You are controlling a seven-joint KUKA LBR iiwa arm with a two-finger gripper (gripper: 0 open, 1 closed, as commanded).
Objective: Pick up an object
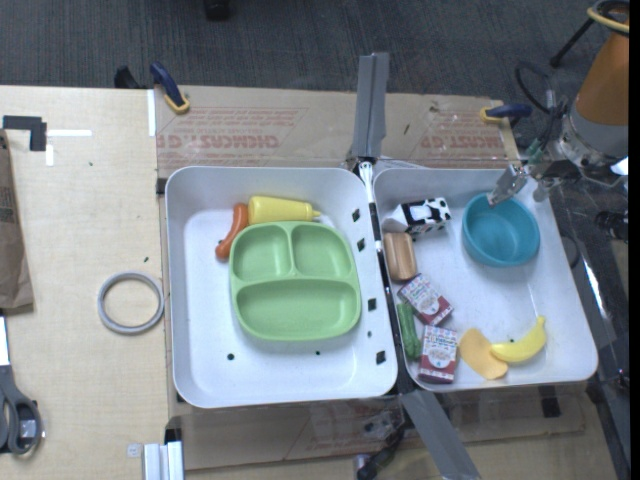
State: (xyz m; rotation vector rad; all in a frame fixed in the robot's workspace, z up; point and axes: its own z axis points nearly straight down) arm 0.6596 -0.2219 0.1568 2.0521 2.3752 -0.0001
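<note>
Hand: the metal two-finger hand is being held at the far rim of the round blue plastic bowl, at the end of the grey arm with the orange band that is being reached in from the right; whether its fingers are spread or pressed together cannot be told, and nothing is being seen between them.
Right bin: the shallow white right-hand bin is being occupied by the blue bowl at its far side, with a small black-and-white toy cow just to the bowl's left.
Near the divider: a brown bread-shaped toy is being shown below the cow, then two small red-and-white printed cartons, and a thin green piece beside them.
Near corner: a yellow plastic banana is being shown touching a yellow-orange chip-shaped piece.
Left bin: the shallow white left-hand bin is being filled largely by a pale green divided plastic plate, with a yellow plastic piece and an orange carrot-shaped toy at its far edge.
Bench: a grey ring is being left lying on the bench, well apart from the bins.
</note>
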